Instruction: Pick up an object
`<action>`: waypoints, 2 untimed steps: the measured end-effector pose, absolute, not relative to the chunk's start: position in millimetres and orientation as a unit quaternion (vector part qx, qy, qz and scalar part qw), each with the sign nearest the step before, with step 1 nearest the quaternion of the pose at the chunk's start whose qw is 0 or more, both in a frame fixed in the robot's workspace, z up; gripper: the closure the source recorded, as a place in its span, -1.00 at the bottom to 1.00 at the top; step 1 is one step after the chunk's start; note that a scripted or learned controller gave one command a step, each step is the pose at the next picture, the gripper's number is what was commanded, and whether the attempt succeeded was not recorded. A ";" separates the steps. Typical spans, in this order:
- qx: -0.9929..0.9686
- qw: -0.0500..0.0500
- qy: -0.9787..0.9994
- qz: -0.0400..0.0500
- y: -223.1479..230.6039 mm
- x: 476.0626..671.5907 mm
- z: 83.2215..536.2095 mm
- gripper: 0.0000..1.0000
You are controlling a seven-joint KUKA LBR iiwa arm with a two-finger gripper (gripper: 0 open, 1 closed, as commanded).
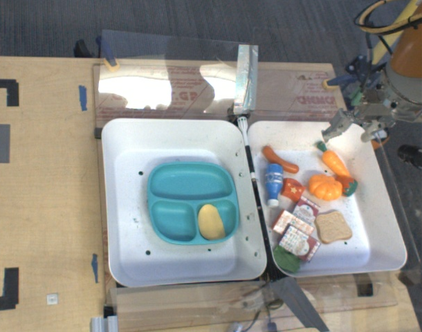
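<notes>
White plastic bins, 2 in number, sit side by side on the bench. Left bin [121, 185]: a teal divided tray [190, 199] with a yellow potato-shaped item [211, 221] in its lower right compartment. Right bin [384, 247]: a loose cluster of toy foods, among them a carrot [333, 163], a small pumpkin [324, 187], a sausage [280, 159], a blue-capped bottle [273, 183], a bread slice [333, 227] and printed cartons [296, 232].

Gripper [354, 125]: above the upper right corner of the right bin, its 2 fingers spread apart with nothing between them.

Progress: judged at the start; no object is lifted, and approach, closure and lift all remain.

Likely target: the carrot, nearest the gripper, just below and slightly left of it, lying flat on the bin floor and touching the pumpkin's upper right side. Its long axis runs diagonally, from its upper-left end to its lower-right end, where a green piece lies; which end is the tip cannot be told.
</notes>
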State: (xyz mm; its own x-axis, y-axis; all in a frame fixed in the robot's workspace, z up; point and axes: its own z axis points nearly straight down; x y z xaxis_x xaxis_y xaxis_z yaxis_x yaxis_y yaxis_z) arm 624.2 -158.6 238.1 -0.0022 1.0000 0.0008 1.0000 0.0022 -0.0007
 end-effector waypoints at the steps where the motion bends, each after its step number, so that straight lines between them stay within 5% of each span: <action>1: -0.748 0.003 -0.664 0.002 -164.7 600.9 163.2 -1.00; 2: -0.714 -0.001 -0.700 -0.001 -198.5 623.4 95.7 -1.00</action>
